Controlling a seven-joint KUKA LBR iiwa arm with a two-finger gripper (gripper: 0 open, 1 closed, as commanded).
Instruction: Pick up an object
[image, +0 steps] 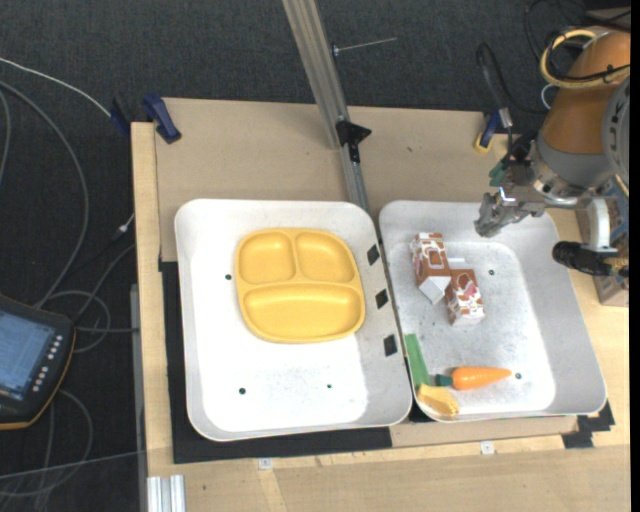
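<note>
The grey robot arm with the orange band (585, 95) is reaching in from the right side. Its metal gripper (497, 215) is hanging over the top edge of the shallow white bin on the right (560, 330). I cannot tell if the jaws are apart or together, because they are small and blurry. Nothing is showing between them.

In the right bin, two small brown and white cartons are lying close together. One carton (431, 257) is sitting near the top, below and left of the gripper. The other carton (465, 298) is lying just beside it, lower down. An orange toy carrot with a green end (473, 378) is lying near the bottom edge. A small yellow piece (438, 402) is sitting at the bottom left corner.

The shallow white bin on the left (210, 340) is holding a yellow plastic plate with three sections (298, 284). Both bins are sitting on the wooden bench (250, 140).
</note>
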